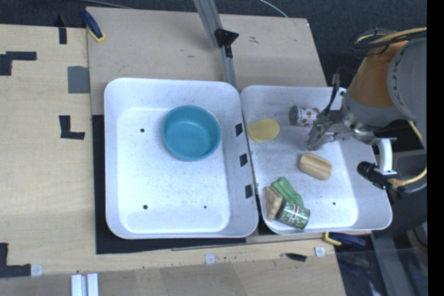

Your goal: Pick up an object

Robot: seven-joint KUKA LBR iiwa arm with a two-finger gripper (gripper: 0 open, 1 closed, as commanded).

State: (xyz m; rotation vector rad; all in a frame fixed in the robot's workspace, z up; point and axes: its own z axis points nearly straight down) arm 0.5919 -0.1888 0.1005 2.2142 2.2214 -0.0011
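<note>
Bins, two, white and shallow, side by side on the bench: left bin point(132, 149) holds a blue bowl point(191, 132) toward its far side; right bin point(347, 208) holds the rest. Arm, grey with orange band, enters from the right. Gripper point(318, 136) low in the right bin, fingers narrowly parted, nothing visibly between them. Green can point(290, 204) at near edge, touching a tan block point(273, 202). Bread-like roll point(315, 166) just below the gripper. Yellow disc point(264, 129) near the divider. Small dark-and-white cylinder point(302, 115) beside the gripper.

Tan bread roll point(315, 166) in right bin point(347, 218)
</note>
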